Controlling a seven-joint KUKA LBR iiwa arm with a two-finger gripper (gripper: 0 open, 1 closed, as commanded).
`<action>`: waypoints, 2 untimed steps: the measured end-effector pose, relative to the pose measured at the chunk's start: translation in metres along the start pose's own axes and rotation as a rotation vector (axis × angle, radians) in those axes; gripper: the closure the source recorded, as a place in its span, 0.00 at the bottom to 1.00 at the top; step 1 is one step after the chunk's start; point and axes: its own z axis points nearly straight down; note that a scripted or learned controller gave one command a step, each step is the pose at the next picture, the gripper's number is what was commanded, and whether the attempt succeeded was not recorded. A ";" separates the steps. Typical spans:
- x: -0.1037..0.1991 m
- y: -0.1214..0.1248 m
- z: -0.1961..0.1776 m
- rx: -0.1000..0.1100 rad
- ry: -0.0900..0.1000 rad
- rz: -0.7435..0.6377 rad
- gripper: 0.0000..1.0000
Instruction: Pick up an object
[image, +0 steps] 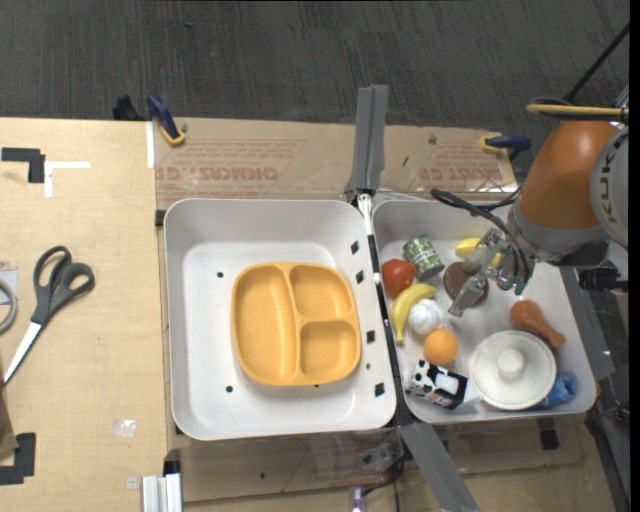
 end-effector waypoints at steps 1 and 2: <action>-0.001 0.065 0.001 -0.002 0.002 0.101 0.00; -0.041 -0.015 0.001 0.002 0.002 0.083 0.00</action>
